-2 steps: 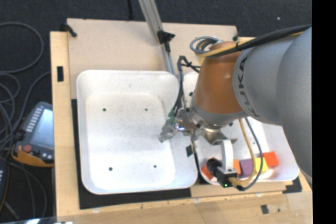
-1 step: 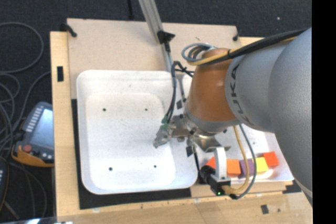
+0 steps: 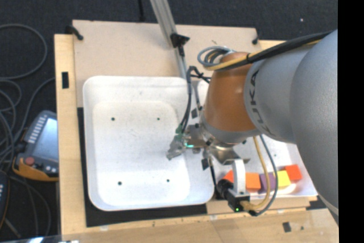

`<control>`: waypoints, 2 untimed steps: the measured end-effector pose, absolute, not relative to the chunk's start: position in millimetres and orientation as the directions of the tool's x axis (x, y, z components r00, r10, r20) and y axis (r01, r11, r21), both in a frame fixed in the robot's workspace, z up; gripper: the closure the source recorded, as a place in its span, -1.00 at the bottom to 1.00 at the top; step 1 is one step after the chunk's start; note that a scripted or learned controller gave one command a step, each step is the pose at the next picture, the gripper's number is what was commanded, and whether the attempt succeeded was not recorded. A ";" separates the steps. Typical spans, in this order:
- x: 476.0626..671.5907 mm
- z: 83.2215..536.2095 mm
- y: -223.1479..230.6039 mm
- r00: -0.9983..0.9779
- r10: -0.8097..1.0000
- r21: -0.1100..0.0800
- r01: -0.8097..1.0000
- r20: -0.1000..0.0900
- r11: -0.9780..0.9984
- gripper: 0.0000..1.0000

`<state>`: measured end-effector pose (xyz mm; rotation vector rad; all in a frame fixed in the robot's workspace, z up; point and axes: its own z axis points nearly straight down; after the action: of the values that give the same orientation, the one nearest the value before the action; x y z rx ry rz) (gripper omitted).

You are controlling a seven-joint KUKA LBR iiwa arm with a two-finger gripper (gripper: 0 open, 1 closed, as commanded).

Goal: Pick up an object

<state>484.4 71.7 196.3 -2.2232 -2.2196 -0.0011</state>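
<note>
My arm (image 3: 284,94) comes in from the right, grey and broad, with the orange band (image 3: 227,97) just above the wrist. It covers most of the right bin (image 3: 296,188) and hangs over the seam between the two bins. My hand (image 3: 177,148) sits below the band, at the right edge of the left bin (image 3: 96,139), low over its white floor — a small dark metal cluster with a green glint on it. Whether it is apart or together I cannot tell; the wrist hides most of it, and what shows is too small and blurred to read. I see nothing between its tips.

The objects (image 3: 267,179) lie in the right bin, near its front edge, just beside and partly under my arm: an orange block, a purple one, a yellow one and a white piece close together. They are well apart from my hand, on the other side of the wrist. Cables (image 3: 267,171) loop down from my wrist across them.

Both bins rest on the pale wooden surface (image 3: 114,48). A slanted metal rail (image 3: 159,0) runs from the top of the view down to the surface behind the bins. On the dark floor to the left lies a handheld pendant (image 3: 40,145).
</note>
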 end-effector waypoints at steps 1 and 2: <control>485.9 207.1 71.0 0.009 1.000 0.004 1.000 0.001 -0.009 1.00; 484.5 196.2 15.5 0.006 1.000 0.000 1.000 -0.003 -0.006 1.00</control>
<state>484.5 15.5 196.2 -2.2288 -2.2164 0.0033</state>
